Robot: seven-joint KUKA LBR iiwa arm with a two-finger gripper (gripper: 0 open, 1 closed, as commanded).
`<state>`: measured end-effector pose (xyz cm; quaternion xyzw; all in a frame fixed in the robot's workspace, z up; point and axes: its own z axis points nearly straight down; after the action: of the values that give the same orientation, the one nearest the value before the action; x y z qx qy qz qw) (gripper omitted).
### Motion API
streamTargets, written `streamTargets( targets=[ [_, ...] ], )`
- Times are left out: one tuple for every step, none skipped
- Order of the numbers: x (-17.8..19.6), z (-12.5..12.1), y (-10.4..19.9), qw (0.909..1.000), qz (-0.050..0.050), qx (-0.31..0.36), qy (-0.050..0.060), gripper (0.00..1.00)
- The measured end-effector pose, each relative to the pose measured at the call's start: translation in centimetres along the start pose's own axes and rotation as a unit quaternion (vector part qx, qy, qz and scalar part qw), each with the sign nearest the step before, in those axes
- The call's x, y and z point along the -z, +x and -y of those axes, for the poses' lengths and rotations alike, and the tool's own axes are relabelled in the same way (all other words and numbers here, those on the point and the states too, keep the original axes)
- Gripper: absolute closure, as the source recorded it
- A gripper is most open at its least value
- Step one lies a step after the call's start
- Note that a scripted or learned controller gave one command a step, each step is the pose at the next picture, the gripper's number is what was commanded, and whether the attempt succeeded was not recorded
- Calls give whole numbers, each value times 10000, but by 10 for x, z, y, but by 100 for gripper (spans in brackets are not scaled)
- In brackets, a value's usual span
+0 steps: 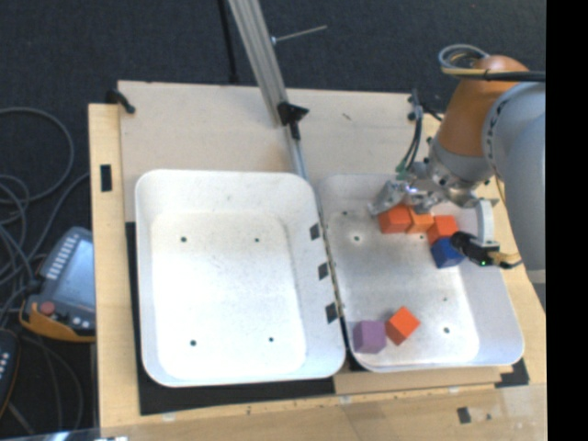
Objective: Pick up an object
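Observation:
My gripper (pixel 401 197) hangs low over the far part of the right bin (pixel 418 283), just above a cluster of blocks. Right under it lies an orange-red block (pixel 396 220), with a smaller orange block (pixel 421 219) and another orange-red block (pixel 443 227) touching in a row to its right. A blue block (pixel 447 252) sits just in front of that row. At the bin's near edge a purple block (pixel 369 335) and an orange-red block (pixel 402 324) lie side by side. The gripper's body hides whatever may be between its tips.
The left bin (pixel 230 274) stands beside the right one, their rims meeting at mid-bench. A slanted aluminium post (pixel 266 62) rises behind the bins. The grey arm with its orange band (pixel 473 118) fills the far right. Cables and a pendant (pixel 64 278) lie off the bench at left.

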<state>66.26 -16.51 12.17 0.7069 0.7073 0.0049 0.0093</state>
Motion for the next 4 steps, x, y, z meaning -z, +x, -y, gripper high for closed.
streamTargets(
  targets=[
    [12,-3,0,10000,11,32,-25,100],
    [11,-2,0,10000,21,42,-16,0],
    [3,-11,-6,10000,20,11,-28,0],
    [-2,-16,-16,10000,27,20,-31,0]
  ],
)
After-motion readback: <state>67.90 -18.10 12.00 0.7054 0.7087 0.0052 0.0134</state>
